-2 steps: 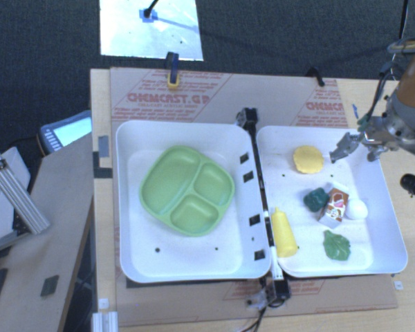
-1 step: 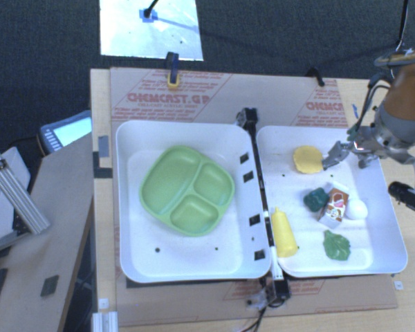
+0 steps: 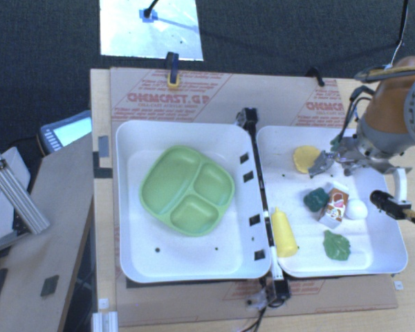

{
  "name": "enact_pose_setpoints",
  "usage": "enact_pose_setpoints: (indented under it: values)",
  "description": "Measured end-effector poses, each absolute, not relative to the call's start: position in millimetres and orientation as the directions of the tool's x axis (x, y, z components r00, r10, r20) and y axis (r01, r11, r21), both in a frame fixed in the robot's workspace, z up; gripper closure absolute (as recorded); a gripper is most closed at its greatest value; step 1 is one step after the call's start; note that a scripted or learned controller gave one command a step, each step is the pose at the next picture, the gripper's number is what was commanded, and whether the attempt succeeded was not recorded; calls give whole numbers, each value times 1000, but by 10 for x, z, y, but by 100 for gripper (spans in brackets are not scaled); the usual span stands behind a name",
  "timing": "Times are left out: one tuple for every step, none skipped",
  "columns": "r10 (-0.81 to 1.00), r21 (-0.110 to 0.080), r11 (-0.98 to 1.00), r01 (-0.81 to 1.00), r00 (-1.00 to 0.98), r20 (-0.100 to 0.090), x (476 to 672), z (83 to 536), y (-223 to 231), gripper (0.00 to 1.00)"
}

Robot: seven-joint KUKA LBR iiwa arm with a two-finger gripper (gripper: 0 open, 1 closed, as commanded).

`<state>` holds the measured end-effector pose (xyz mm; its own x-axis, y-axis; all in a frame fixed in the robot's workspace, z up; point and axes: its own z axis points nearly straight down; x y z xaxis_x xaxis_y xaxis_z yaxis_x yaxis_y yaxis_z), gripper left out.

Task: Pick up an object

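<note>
Objects for picking lie in the right bin (image 3: pixel 394 254), which I take as my landmark. Near its upper middle sits a yellow round piece (image 3: pixel 306 158); at its centre a dark green lump (image 3: pixel 316 199) touches a small red-and-white carton (image 3: pixel 334 207), with a white egg (image 3: pixel 357 209) just beside that. A yellow bottle (image 3: pixel 283 232) lies along its left wall, and a green leafy piece (image 3: pixel 337 245) rests near its lower edge. My hand (image 3: pixel 324 164) hovers inside the bin, just right of the yellow round piece; I cannot tell how its grip stands. Left of the bin, the other bin (image 3: pixel 135 254) carries a green divided tray (image 3: pixel 187 189).
</note>
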<state>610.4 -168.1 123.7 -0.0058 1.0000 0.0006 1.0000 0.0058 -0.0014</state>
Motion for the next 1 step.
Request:
enact_pose_setpoints:
  values:
    - [1000,-2,4,1000,-4,0,6102,822,-1675,0]
